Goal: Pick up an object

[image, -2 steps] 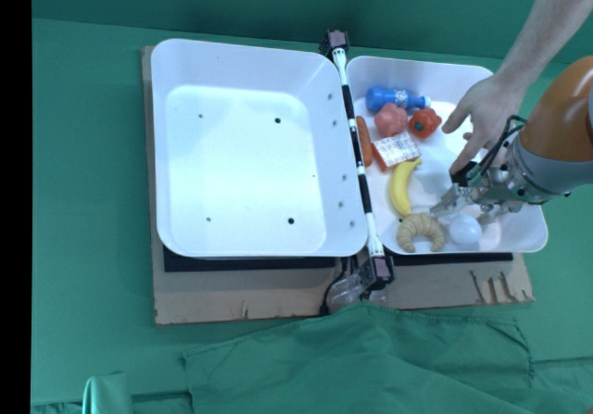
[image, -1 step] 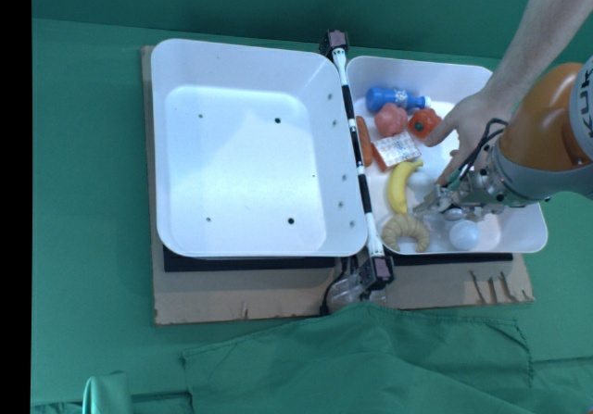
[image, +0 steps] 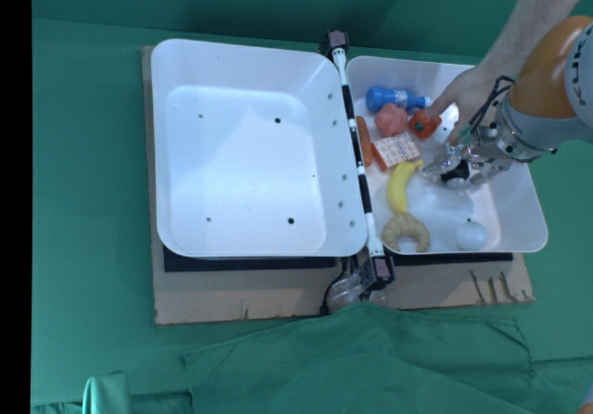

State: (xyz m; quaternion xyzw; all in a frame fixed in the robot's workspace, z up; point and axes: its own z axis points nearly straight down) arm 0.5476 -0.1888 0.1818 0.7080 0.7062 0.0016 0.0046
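Gripper (image: pixel 451 165) hangs low in the right shallow white bin (image: pixel 519 218), jaw state impossible to tell, beside a yellow plastic banana (image: pixel 400 185); best centre over one toy before descending.

The left white bin (image: pixel 246 148) is sitting on a cardboard sheet (image: pixel 241 301). Green cloth (image: pixel 93 171) is surrounding that bin, and a folded green drape (image: pixel 371 361) is lying below it.

2 white bins (image: pixel 250 148) are set on the green desk (image: pixel 83 171). In the right bin, the claw (image: pixel 454 165) is lowered beside a banana (image: pixel 401 184), croissant (image: pixel 407 232) and ball (image: pixel 471 235).
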